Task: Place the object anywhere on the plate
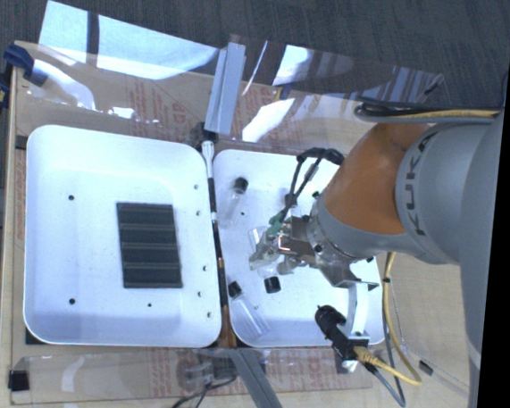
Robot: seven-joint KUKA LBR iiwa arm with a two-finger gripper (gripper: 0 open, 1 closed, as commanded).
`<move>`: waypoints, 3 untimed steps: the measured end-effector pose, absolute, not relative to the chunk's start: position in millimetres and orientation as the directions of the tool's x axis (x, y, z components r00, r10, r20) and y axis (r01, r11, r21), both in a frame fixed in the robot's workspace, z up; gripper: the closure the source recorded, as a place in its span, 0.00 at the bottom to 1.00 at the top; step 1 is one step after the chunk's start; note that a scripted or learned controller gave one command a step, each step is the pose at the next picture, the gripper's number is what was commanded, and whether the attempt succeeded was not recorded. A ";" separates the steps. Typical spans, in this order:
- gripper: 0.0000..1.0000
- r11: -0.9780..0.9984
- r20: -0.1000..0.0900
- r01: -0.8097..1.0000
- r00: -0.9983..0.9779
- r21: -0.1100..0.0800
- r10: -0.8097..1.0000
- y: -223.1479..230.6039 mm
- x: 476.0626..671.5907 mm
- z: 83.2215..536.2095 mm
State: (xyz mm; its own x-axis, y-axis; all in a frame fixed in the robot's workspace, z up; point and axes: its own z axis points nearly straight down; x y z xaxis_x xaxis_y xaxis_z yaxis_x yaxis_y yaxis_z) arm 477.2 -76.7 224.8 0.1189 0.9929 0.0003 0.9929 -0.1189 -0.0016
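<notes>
Gripper (266, 252) hangs low over the right white bin (267, 168); whether it is open or closed cannot be told. Dark ribbed rectangular plate (149, 245) lies in the left white bin (62, 153). A small black object (272, 285) lies just beside the gripper.

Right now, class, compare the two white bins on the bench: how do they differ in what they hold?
The left bin holds one dark ribbed rectangular plate lying flat near its middle; the right bin holds several small scattered items, including a small dark block. The left bin lies in open view, while the arm and its claw reach over the right bin. Both are shallow, white, round-cornered, side by side.
</notes>
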 end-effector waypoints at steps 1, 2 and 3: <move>1.00 -0.290 -0.001 0.957 0.290 -0.005 0.957 0.2 513.7 190.1; 1.00 -0.188 0.000 0.982 0.188 -0.007 0.982 100.8 475.4 197.1; 1.00 -0.059 0.000 0.998 0.059 -0.004 0.998 -11.9 496.9 191.0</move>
State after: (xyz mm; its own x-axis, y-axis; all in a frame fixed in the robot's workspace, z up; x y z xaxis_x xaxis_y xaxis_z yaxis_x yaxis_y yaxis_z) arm 496.9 -11.9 191.0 0.0593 0.9982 -0.0002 0.9982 -0.0593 -0.0035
